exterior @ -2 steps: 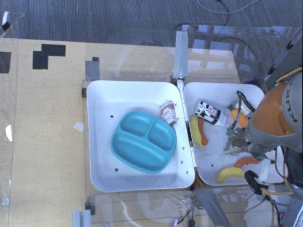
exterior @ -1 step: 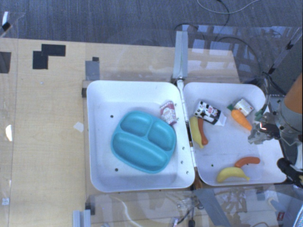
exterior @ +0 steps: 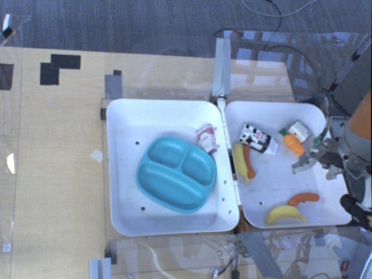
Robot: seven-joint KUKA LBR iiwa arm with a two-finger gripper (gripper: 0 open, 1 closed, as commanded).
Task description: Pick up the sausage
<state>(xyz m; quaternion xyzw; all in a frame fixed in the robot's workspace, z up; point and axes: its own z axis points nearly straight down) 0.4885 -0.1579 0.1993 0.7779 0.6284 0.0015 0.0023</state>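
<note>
Right bin: gripper over mid-right, grip state can't tell. Sausage touching banana, so risk of grabbing wrong item or nudging both.

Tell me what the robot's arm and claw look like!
The arm is grey with an orange band above the wrist. The claw at its tip is grey metal, boxy, with thin fingers. Dark cables run behind it near the bin.

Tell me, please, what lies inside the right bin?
Right bin: two sausages, two bananas, carrot, black-and-white carton. The arm covers its right edge.
</note>
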